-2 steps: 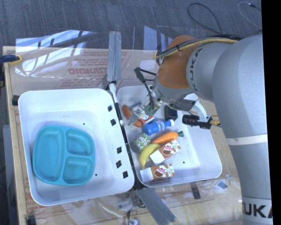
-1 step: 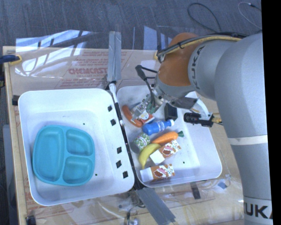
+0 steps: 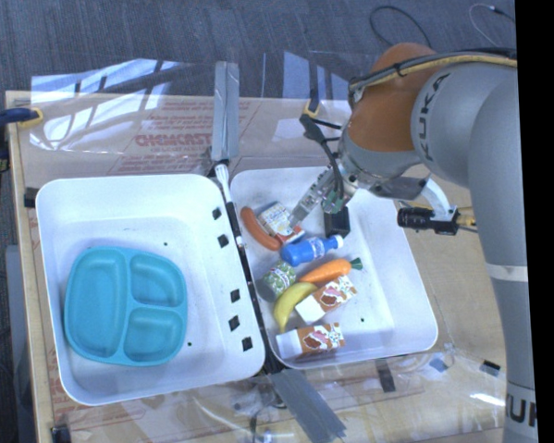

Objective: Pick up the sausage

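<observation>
The approach step was judged in hand. The sausage point(image 3: 258, 228) was seen at the right bin's point(image 3: 405, 283) far-left corner, untouched. The gripper point(image 3: 320, 204) hung just right of it; its finger state could not be told. A leftward descent was called for.

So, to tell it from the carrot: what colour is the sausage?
Reddish-orange sausage, clearest in camera view.

bins point(image 3: 72, 203) 2 | tray point(image 3: 124, 305) 1 | sausage point(image 3: 257, 228) 1 | banana point(image 3: 291, 303) 1 | carrot point(image 3: 326, 271) 1 | bottle point(image 3: 308, 250) 1
</observation>
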Robot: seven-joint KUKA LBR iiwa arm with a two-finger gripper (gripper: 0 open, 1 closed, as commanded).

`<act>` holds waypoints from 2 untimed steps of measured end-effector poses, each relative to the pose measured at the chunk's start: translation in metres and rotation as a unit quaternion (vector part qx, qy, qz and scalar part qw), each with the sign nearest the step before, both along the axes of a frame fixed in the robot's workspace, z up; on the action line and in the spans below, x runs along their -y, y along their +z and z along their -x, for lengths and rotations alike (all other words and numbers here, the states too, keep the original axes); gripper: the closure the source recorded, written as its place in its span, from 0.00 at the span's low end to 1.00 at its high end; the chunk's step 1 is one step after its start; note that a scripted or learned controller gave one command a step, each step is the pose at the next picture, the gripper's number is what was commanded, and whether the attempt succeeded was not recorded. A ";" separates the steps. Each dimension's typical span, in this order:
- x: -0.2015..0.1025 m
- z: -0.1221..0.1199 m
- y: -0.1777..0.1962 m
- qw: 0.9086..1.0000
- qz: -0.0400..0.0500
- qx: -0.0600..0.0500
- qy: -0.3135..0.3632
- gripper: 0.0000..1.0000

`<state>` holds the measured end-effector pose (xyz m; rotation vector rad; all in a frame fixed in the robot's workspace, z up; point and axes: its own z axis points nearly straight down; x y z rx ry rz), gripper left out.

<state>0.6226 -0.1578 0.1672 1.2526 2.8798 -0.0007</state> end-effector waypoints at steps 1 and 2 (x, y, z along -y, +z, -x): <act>0.000 0.000 0.000 1.000 0.000 0.000 0.000 0.00; -0.016 -0.018 -0.070 1.000 0.001 0.004 0.030 0.00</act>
